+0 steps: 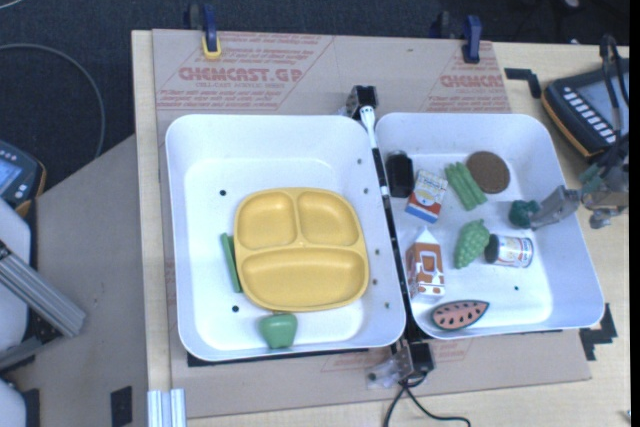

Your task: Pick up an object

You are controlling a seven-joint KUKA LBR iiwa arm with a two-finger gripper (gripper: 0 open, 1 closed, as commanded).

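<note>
Two bins: the objects are sorted apart, for reach.
End effector: at right bin's edge; I cannot tell its state.
Dark green piece: just beside it, nearest candidate.

"CHEMCAST" printed in red on brown board
</note>
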